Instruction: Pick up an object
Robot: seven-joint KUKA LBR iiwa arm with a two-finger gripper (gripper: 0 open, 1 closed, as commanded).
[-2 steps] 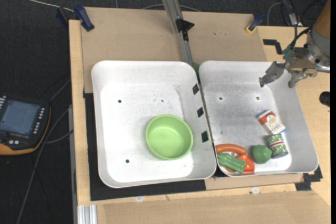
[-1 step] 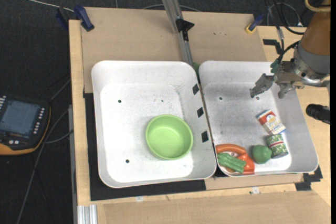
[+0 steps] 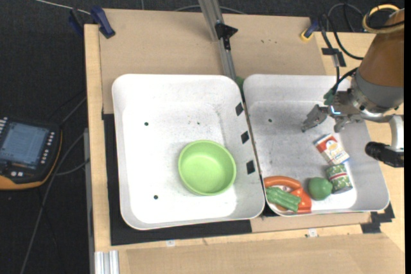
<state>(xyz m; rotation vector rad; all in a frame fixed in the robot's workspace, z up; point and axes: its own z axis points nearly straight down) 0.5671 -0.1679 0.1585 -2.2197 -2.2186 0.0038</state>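
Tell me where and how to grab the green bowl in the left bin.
Take the green bowl by its rim, probably on the right side, nearest the tool, coming straight down with one finger inside and one outside. It sits upright and open in the left bin, with nothing else around it. The round body looks too wide to span, while the thin rim looks easy to pinch.

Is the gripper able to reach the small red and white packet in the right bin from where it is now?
Probably yes. The gripper hangs over bare floor of the right bin, and the red and white packet lies just beside it, apart from the green can, with nothing on top.
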